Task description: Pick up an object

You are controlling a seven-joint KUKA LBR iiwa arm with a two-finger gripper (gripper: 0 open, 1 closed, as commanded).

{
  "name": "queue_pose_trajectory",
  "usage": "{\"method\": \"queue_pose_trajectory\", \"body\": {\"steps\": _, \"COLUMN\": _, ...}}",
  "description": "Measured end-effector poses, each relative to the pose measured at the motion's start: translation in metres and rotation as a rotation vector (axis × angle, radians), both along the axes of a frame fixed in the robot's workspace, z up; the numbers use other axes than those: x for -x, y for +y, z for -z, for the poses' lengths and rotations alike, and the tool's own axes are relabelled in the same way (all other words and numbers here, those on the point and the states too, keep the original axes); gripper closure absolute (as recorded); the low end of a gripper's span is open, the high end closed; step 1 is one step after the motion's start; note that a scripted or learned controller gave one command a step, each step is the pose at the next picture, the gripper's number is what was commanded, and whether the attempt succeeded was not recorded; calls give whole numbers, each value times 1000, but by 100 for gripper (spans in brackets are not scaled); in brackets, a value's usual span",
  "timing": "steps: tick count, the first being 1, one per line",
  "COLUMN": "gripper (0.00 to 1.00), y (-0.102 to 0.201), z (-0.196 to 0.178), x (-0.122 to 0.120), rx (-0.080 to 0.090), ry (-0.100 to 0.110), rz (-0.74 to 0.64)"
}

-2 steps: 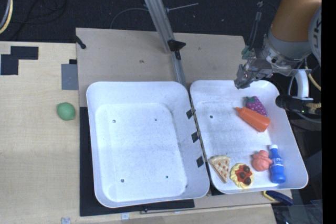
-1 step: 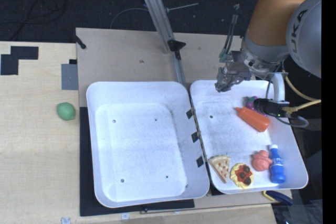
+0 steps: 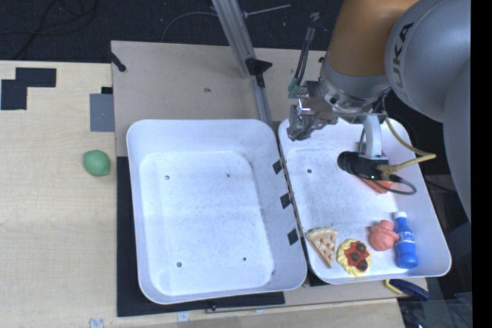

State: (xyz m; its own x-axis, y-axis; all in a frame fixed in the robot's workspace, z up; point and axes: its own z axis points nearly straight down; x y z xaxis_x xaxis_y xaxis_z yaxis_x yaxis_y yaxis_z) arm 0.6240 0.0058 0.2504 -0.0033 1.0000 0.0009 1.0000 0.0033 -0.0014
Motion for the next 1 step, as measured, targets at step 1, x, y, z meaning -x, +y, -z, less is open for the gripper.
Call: {"method": "queue_pose_trajectory", "body": {"steps": 1, "gripper": 100, "y": 50, "z": -2, "x": 23, "rx": 0, "ry": -1, "rz": 0}}
